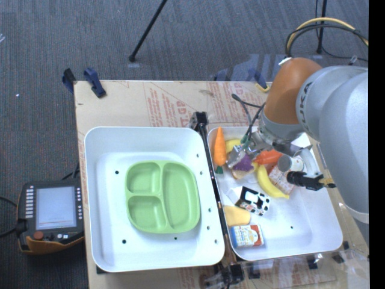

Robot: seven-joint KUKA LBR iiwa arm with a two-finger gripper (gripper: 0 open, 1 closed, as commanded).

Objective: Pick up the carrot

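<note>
Two shallow white bins sit side by side on the bench, the left bin (96, 161) and the right bin (313, 227). The left one holds a green divided plate (162, 196) lying flat near its middle. The carrot (219, 146) lies in the right bin against its near-left wall, close to the divider between the bins, its narrow tip pointing toward the far rim. Just beside it on the right is a purple toy (242, 163), then a yellow banana (269, 184) and an orange-red piece (269, 157). Lower in the same bin rest a black-and-white patterned block (254, 200), a yellow wedge (236, 215) and a small carton (247, 236). The grey arm (337, 125) reaches in from the right, and its gripper (249, 146) hangs low over the clutter just beside the carrot, apart from it. Whether the tool is released or clenched cannot be told here. A teach pendant (53, 212) lies on the floor at the left.
</note>
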